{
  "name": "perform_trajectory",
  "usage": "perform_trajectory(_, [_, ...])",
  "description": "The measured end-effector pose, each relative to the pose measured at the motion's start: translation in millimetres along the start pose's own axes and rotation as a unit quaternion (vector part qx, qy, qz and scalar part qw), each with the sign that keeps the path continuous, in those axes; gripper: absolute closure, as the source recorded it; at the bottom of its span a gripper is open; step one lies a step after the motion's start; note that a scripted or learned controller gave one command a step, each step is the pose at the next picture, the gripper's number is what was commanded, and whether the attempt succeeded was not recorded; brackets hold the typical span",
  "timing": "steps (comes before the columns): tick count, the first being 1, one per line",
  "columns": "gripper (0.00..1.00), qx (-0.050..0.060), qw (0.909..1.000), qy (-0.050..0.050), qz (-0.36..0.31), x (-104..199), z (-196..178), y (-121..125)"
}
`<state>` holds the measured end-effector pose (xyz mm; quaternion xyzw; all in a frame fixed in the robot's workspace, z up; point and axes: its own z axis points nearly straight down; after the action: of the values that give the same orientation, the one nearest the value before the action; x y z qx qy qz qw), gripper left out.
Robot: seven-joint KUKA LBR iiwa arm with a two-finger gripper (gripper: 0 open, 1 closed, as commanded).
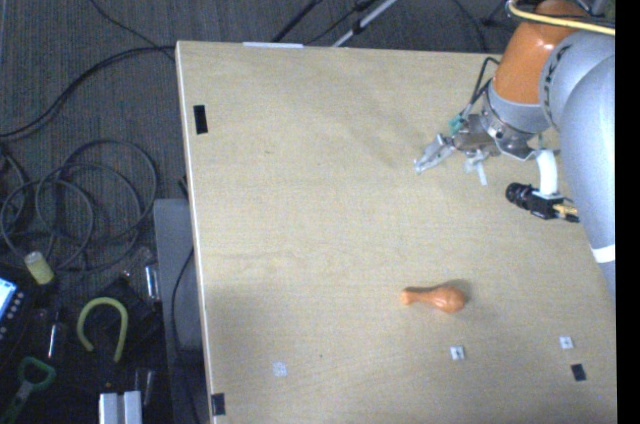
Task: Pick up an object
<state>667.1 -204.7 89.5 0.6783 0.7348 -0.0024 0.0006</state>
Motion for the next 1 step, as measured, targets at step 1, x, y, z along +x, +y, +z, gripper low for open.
perform_trajectory(1, [0.0, -0.001, 0.9949, 0.0, -0.101, -18.9, 4.9, 0.0])
